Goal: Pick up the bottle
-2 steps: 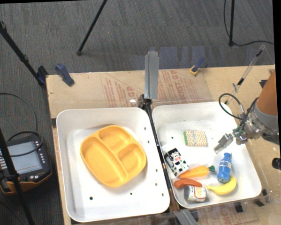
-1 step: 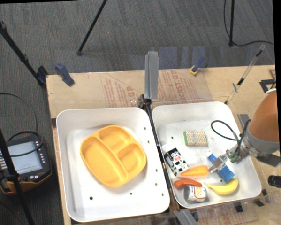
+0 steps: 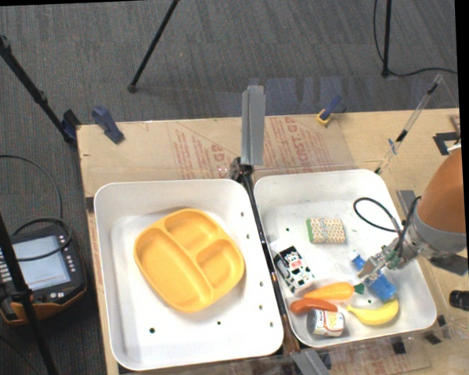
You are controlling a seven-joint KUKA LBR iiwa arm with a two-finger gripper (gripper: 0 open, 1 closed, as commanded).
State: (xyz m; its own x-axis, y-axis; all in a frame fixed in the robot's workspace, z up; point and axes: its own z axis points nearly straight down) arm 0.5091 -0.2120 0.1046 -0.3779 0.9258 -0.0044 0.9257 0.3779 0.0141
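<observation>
A small blue bottle [image 3: 383, 287] lies in the right bin [image 3: 336, 187], near its right wall, just above a banana [image 3: 374, 315]. My gripper [image 3: 370, 270] reaches in from the right and sits low at the bottle's upper left end, touching or nearly touching it. A blue bit [image 3: 357, 259] shows just left of the gripper tip. The arm's grey wrist and orange band [image 3: 447, 203] hang over the bin's right edge and hide part of it.
The right bin also holds a patterned sponge [image 3: 326, 230], a black cable loop [image 3: 374, 212], a black-and-white carton [image 3: 294, 267], a carrot [image 3: 329, 292], a red pepper [image 3: 311, 305] and a small labelled jar [image 3: 326, 321]. A yellow divided plate [image 3: 189, 258] lies in the left bin [image 3: 119, 228].
</observation>
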